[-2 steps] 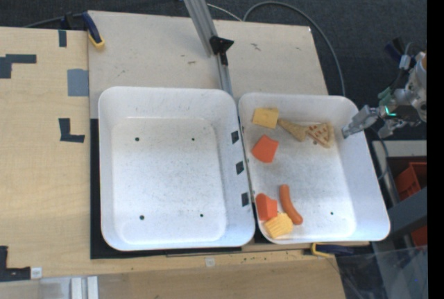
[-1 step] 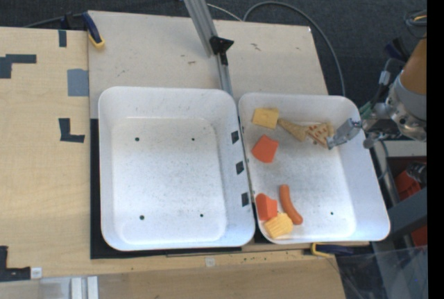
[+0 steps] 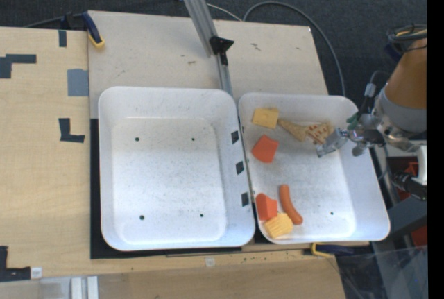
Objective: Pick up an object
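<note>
**Pincer poised over the right bin**

Yellow block, nearest the viewer, lies well below-left of the pincer. Wooden fork lies just beside its tip: probably light, stiff; grasp mid-handle. Whether the pincer is open cannot be told.

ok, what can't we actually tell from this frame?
- Gripper in the camera view: too small and blurred to tell whether the fingers are open or shut, or whether they touch the wooden fork.
- Arm: cut off by the right edge.
- Red block and yellow piece in the right bin: touching or merely close, unclear.
</note>
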